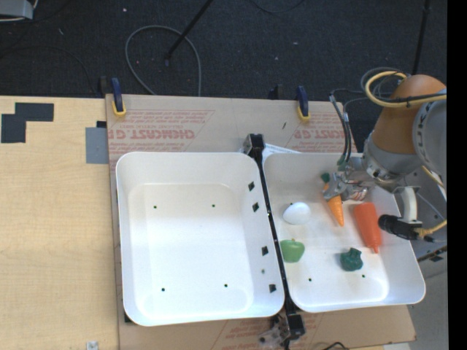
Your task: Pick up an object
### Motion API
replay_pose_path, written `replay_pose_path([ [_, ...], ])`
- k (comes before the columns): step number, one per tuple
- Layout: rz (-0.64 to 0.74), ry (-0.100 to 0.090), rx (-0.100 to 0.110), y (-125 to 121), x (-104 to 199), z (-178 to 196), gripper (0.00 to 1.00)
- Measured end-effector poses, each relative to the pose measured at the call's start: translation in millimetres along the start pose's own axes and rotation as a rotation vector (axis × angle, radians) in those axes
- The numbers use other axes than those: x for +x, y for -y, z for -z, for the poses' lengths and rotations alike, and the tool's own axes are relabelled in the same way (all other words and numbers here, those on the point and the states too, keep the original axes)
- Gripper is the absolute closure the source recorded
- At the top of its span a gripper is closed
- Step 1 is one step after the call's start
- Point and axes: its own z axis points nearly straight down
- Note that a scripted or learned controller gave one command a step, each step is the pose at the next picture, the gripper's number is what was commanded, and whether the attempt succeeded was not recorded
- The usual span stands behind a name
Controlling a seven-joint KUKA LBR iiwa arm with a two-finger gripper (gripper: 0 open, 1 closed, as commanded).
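We judged the pick not yet finished: every object lay in the right bin [408, 286], nothing lifted clear. Largest first, the orange piece [367, 225], small carrot [336, 211], white egg [296, 213], then our gripper [343, 186], set low at the carrot's top; we could not tell its opening.
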Motion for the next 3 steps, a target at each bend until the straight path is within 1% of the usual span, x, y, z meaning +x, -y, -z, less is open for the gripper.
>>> replay_pose_path([
  [1,0.004,-0.001,-0.001,2.7,61.2,-10.0,1.00],
  [2,0.008,-0.001,-0.008,-33.5,145.7,79.2,1.00],
  [3,0.005,-0.001,0.001,25.5,205.3,75.0,1.00],
])
